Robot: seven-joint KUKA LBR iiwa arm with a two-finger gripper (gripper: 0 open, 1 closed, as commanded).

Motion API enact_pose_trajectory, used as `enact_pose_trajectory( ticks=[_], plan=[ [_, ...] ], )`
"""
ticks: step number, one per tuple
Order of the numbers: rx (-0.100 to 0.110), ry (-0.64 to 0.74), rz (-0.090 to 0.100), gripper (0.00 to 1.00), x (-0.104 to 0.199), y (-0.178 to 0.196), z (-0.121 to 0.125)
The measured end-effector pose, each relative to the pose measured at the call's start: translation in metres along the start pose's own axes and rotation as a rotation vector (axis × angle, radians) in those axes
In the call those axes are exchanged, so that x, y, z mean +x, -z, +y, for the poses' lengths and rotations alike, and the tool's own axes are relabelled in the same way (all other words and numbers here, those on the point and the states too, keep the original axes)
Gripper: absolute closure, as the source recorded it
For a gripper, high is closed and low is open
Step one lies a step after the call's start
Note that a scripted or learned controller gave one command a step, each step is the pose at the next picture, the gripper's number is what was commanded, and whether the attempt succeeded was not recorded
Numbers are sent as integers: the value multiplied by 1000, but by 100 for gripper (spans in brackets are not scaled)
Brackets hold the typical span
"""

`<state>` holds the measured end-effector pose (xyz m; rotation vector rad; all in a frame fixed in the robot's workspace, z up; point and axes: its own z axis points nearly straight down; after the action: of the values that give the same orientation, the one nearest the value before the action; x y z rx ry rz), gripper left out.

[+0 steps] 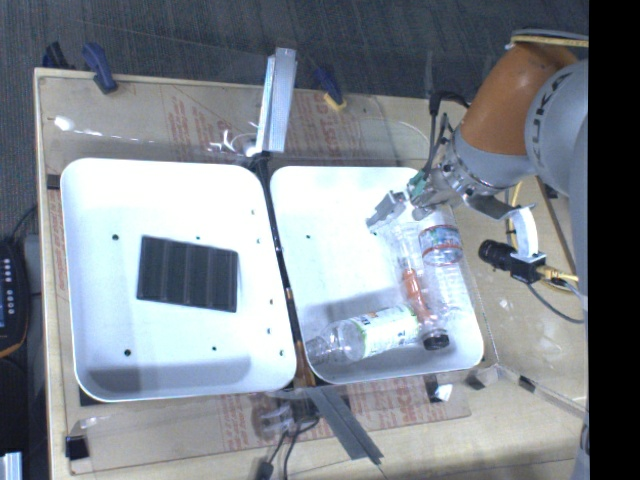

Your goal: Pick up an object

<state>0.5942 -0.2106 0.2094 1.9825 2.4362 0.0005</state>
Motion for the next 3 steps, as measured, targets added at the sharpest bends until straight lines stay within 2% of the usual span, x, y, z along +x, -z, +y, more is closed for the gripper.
enact_pose_trajectory(
  ticks=[1,2,3],
  plan=[
    [2,32,1,0,-3,21,14],
    [2,75,1,0,5,28,-18],
    [1,118,-1,0,-1,20,6]
  ],
)
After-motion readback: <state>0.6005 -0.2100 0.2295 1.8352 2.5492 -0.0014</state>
